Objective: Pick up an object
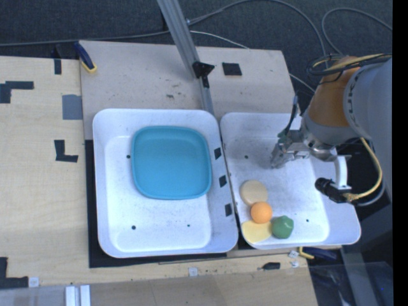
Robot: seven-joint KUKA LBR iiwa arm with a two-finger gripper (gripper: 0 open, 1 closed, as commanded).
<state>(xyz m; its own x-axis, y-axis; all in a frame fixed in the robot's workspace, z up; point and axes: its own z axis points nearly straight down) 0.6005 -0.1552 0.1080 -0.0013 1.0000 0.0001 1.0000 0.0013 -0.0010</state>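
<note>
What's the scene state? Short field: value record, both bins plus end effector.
left bin: blue plate lying flat
right bin: four small items clustered at its near end
items: cream disc, orange ball, yellow piece, green ball
contact: orange ball touches the disc and the yellow piece; green ball sits beside the yellow piece
end effector: over the right bin's far half, apart from the cluster
held: nothing seen between its fingers
</note>
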